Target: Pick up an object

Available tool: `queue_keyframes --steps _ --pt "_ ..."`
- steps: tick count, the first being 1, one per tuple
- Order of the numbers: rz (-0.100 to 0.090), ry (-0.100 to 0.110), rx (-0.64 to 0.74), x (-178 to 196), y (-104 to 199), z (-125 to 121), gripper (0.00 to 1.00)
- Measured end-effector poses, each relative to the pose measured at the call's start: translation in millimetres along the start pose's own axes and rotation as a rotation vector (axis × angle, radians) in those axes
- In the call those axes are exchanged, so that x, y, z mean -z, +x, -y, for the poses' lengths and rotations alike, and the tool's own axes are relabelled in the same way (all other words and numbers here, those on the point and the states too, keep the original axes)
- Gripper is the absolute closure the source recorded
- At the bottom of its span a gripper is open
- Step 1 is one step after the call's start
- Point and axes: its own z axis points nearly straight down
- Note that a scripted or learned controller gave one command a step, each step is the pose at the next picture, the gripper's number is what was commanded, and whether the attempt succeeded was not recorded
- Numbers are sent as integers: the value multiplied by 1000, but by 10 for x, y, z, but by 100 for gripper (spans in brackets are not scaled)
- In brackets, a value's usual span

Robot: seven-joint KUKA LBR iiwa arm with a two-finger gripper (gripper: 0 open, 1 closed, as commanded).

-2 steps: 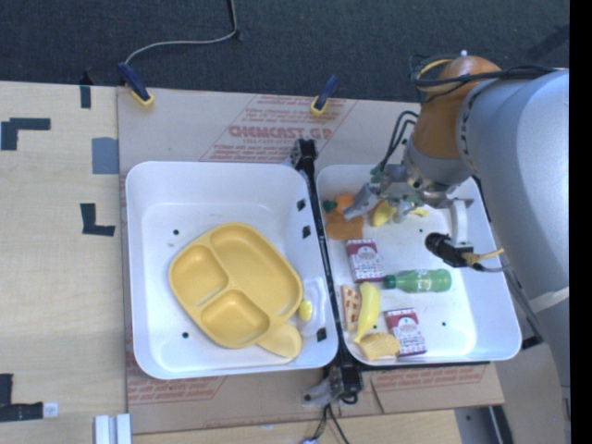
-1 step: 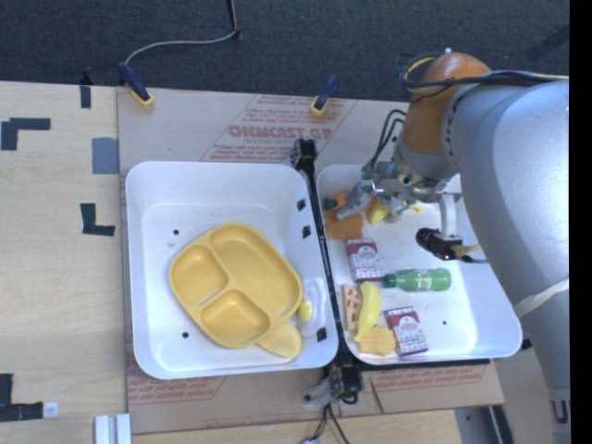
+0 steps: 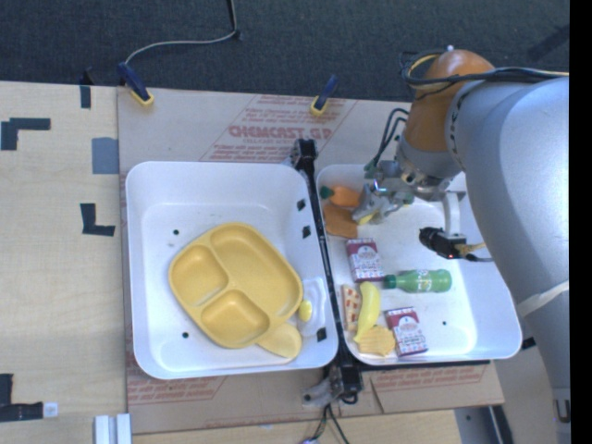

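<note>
My gripper hangs low over the far left part of the right bin. Just left of it lies a small orange piece, and a brown-orange wedge sits right below and to its left. Something pale yellow shows at the gripper's tip, and I cannot tell whether it is held. Nearer the front lie a red carton, a green bottle on its side, a banana, a waffle slice, a second red carton and a yellow chip.
The left bin holds a yellow divided tray, a small yellow ball and a yellow flat piece. A black divider runs between the bins. The grey arm covers the right bin's far right side.
</note>
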Motion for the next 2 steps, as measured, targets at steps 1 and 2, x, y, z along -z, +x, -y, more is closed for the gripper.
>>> queue_keyframes --steps 1,2 --pt "-4 -42 7 901 801 533 100" --pt "-2 -40 4 883 817 767 100"
